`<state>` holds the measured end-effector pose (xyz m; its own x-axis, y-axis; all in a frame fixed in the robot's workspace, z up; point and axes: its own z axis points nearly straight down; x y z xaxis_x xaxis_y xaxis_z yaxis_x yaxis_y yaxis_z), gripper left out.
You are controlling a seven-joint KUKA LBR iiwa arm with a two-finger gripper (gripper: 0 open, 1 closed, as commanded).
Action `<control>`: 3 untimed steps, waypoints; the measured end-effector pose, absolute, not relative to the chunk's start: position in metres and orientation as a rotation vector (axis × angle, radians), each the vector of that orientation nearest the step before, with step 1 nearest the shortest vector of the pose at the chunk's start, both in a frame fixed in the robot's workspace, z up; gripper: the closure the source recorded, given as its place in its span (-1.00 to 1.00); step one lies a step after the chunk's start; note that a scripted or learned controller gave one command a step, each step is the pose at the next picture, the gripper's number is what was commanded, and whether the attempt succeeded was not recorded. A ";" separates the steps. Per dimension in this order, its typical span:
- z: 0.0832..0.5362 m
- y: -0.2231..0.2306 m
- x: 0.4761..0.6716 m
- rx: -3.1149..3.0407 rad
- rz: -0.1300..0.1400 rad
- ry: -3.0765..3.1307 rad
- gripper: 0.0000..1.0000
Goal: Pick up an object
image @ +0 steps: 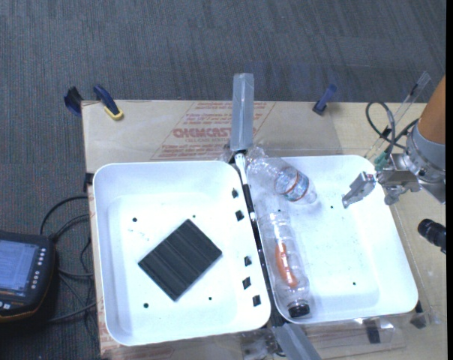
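Observation:
A flat black ribbed pad (181,259) lies in the left bin (106,201), turned diagonally. In the right bin (384,276), a crumpled clear bottle (283,178) with a blue label rests at the far left corner. A second clear bottle (286,262), with an orange label and a black cap, lies along the bin's left wall, cap toward the front. My gripper (376,190) hovers over the right bin's far right side. It is open with nothing between its fingers, well to the right of both bottles.
A grey upright post (243,111) stands behind the seam between the bins. Blue clamps (325,96) hold the wooden board at the back. Cables (382,122) hang by the arm on the right. A teach pendant (15,272) lies on the floor at the left.

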<state>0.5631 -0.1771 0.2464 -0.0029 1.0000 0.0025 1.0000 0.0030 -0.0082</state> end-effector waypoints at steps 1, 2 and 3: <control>0.133 -0.106 0.613 -2.198 0.006 -2.235 -1.00; 0.096 -0.092 0.608 -2.062 -0.026 -2.405 -1.00; 0.184 -0.068 0.645 -2.080 0.005 -2.350 -1.00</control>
<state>0.6447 -0.0677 0.1839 -0.1214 0.9926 0.0007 0.9926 0.1214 -0.0051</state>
